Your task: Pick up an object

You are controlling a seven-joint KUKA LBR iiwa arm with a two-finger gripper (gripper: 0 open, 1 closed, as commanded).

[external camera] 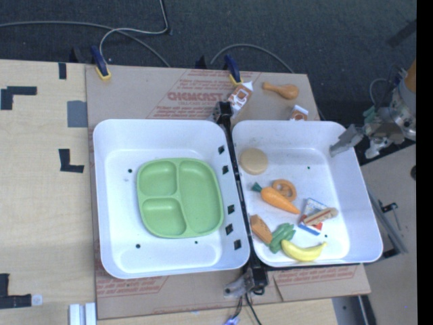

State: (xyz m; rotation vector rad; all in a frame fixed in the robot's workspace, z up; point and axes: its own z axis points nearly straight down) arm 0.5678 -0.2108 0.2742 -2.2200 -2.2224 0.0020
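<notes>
The gripper (348, 141) (finger state cannot be determined) sits at the right bin's (358, 202) upper right rim. Risk: descending there strikes the wall, missing the carrot (279, 198).

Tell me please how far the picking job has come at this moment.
Nothing looks done yet. The end effector hangs at the right edge of the right bin, and I see no object in it. The carrot, banana and round tan piece all lie in that bin. The green plate lies in the left bin. Reaching in, grasping and lifting are all left.
</notes>
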